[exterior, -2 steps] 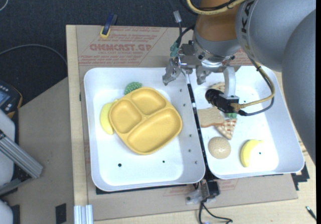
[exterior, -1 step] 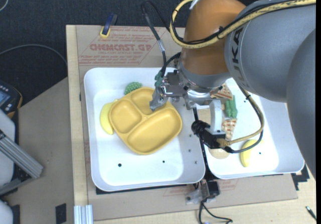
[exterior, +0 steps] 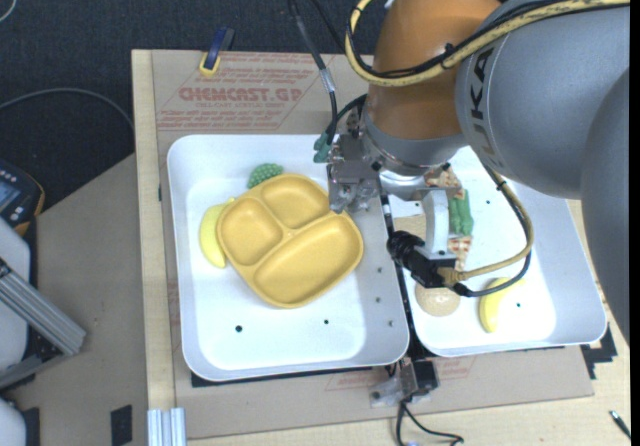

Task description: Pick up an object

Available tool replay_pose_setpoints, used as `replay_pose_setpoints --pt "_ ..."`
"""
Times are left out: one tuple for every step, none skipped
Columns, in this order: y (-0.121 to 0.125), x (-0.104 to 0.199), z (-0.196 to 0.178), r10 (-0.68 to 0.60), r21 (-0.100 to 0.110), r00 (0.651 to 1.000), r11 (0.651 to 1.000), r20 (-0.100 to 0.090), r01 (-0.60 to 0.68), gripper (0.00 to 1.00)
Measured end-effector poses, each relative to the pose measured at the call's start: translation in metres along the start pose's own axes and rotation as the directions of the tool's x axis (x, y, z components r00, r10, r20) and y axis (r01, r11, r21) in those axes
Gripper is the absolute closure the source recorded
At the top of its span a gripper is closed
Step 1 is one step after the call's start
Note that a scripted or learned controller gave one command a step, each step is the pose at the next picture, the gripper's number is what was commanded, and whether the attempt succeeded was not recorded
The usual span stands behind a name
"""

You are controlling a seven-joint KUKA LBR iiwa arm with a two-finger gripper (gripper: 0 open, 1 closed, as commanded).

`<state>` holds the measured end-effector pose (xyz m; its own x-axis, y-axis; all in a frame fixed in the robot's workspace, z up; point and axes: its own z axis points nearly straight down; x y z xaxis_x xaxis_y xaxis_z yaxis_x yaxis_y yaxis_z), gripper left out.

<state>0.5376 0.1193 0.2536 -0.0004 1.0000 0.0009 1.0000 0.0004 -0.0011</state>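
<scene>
A yellow divided plate (exterior: 288,241) lies tilted in the left bin (exterior: 290,339). A small green knobbly object (exterior: 265,174) peeks out behind the plate's far edge. A pale yellow curved piece (exterior: 209,235) is tucked under its left side. My gripper (exterior: 346,189) hangs below the orange wrist band, low over the plate's far right corner, close to the divider between the bins. The wrist hides the gripper's tip, and I see nothing held in it.
The right bin (exterior: 560,274) holds a green stick-like object (exterior: 459,213), a beige round piece (exterior: 437,302) and a yellow wedge (exterior: 494,311). Black cable loops from the wrist over these. Cardboard (exterior: 240,89) lies behind the bins.
</scene>
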Motion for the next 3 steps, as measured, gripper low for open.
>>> replay_pose_setpoints --pt "-0.016 -0.01 -0.089 -0.001 -0.01 1.0 1.0 -0.001 0.001 1.0" --pt "-0.051 0.084 -0.02 -0.009 0.008 1.0 1.0 0.001 0.009 1.0" --pt "-0.025 0.087 -0.097 -0.001 -0.01 1.0 1.0 -0.002 0.001 1.0"
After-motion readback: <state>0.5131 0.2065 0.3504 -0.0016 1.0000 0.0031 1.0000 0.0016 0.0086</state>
